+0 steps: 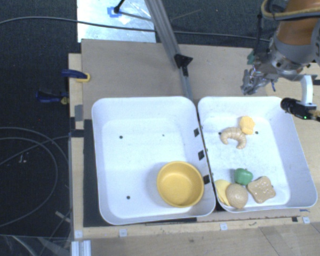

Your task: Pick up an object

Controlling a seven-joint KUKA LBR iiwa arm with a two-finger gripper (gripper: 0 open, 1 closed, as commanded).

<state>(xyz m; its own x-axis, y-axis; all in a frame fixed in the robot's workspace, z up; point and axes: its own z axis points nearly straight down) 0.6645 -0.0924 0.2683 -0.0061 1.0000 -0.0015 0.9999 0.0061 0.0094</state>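
Our gripper [252, 84] hovers beyond the right bin's [297, 143] far rim, finger state unclear, with the croissant [233, 136] lying crosswise toward the camera.

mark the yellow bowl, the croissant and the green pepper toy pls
Round yellow plastic bowl [180, 183]: camera view, inner floor of the bowl.
Tan curved toy croissant [233, 136]: camera view, middle of its arch.
Small green toy pepper [243, 176]: camera view, top of its body.

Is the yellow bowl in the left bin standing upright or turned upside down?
Upright. The yellow bowl sits in the left bin with its opening facing up: its round rim and hollow inside are visible, with nothing in it.
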